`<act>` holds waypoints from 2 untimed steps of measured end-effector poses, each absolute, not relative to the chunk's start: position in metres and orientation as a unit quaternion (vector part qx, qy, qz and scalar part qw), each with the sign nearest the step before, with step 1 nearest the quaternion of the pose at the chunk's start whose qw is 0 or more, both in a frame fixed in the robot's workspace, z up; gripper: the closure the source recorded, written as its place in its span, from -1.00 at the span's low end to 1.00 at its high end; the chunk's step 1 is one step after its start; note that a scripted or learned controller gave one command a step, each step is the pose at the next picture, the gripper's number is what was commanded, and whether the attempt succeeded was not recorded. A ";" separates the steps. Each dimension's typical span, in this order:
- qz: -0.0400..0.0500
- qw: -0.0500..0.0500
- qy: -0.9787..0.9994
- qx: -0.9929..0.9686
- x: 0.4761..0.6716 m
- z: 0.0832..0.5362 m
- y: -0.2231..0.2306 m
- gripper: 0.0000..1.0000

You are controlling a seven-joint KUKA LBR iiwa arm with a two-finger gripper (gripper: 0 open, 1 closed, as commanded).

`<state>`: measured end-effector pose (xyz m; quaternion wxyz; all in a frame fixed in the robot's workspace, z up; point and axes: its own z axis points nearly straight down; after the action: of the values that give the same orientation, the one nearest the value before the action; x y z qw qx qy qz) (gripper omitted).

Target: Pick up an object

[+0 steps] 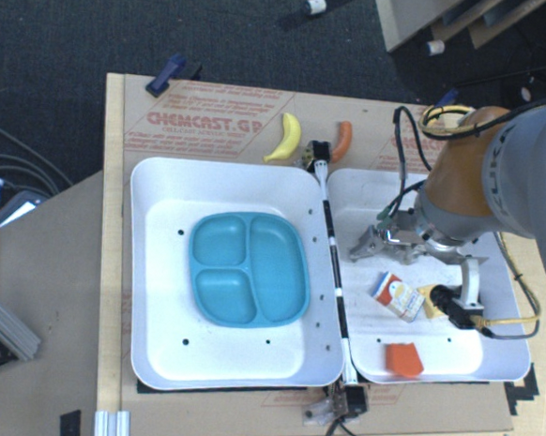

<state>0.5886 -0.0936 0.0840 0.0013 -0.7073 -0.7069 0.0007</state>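
Bench with 2 white bins: gripper over right bin, grip state cannot be told; small carton and orange block lie loose nearby; crowding risks a missed grasp.

Glossy plastic bins (tray perhaps matt)

grey arm reaches in from the right, orange band above the wrist, gripper pointing down.

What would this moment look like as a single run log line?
arm: over right bin | gripper: nothing seen held | right bin: small carton, orange block | left bin: blue divided plate | pick: not done
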 end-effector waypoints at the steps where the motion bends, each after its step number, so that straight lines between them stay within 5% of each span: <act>1: 0.000 -0.001 -0.707 -0.707 0.648 0.085 -0.099 -1.00; 2: 0.001 0.001 -0.707 -0.708 0.554 0.084 -0.100 -1.00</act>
<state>0.5541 -0.0997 0.0841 0.0013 -0.7075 -0.7067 0.0006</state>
